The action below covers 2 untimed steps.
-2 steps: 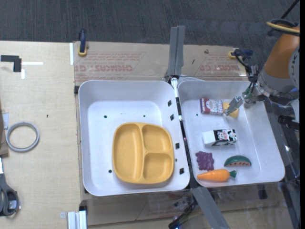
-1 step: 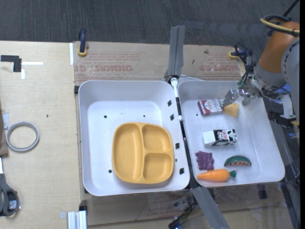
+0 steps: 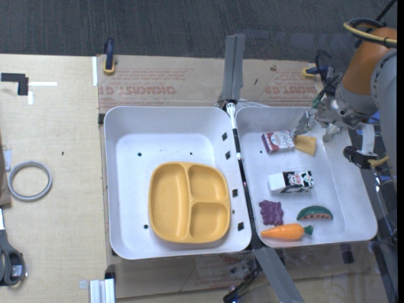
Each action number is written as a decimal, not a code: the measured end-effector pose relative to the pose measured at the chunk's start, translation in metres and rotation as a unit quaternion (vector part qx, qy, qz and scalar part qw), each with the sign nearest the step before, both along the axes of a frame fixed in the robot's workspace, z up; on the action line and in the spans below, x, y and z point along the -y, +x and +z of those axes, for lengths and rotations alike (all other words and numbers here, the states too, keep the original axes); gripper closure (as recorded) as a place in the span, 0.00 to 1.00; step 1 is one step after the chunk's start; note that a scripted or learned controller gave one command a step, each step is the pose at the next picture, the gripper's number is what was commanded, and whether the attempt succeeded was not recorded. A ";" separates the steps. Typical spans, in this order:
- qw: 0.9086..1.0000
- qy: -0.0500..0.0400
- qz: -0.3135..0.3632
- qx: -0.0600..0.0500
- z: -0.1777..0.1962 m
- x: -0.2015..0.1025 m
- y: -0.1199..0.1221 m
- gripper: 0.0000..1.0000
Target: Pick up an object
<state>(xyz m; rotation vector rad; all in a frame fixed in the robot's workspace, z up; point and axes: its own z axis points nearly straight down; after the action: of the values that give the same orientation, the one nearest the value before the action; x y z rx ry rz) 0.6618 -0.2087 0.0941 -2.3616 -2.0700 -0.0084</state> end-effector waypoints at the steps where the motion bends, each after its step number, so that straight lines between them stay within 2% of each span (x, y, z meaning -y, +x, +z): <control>1: 0.987 -0.004 0.161 0.000 0.041 -0.003 -0.002 0.00; 2: 1.000 -0.003 -0.005 -0.002 -0.002 -0.010 -0.003 0.00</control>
<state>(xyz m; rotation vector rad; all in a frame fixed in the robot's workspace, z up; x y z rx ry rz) 0.6591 -0.1992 0.0924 -2.3741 -2.0584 0.0021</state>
